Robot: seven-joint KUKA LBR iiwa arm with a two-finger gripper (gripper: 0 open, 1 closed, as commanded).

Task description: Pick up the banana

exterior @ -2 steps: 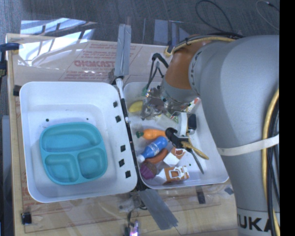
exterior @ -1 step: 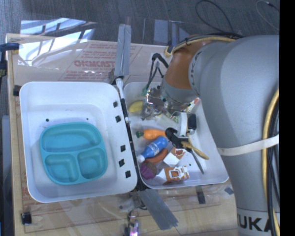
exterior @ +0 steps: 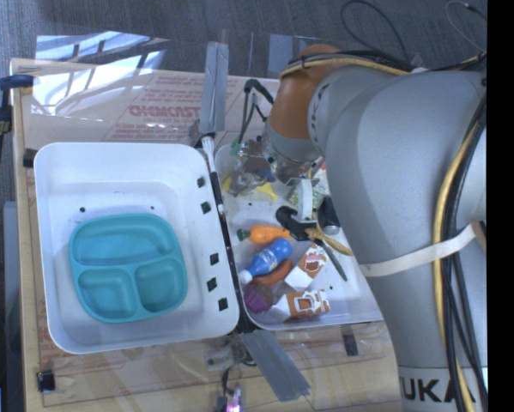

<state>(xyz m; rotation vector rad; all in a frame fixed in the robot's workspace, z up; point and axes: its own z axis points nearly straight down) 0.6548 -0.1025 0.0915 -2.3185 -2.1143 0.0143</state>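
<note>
The tool (exterior: pixel 255 177), grip state unclear, hangs over the cluttered right bin (exterior: pixel 359 312); the left bin (exterior: pixel 111 166) holds a teal tray (exterior: pixel 128 266).

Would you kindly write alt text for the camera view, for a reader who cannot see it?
A grey robot arm with an orange band reaches from the right, lowering its tool into the cluttered right bin, among a blue bottle, a carrot and small cartons. The left bin holds a teal divided tray.
</note>
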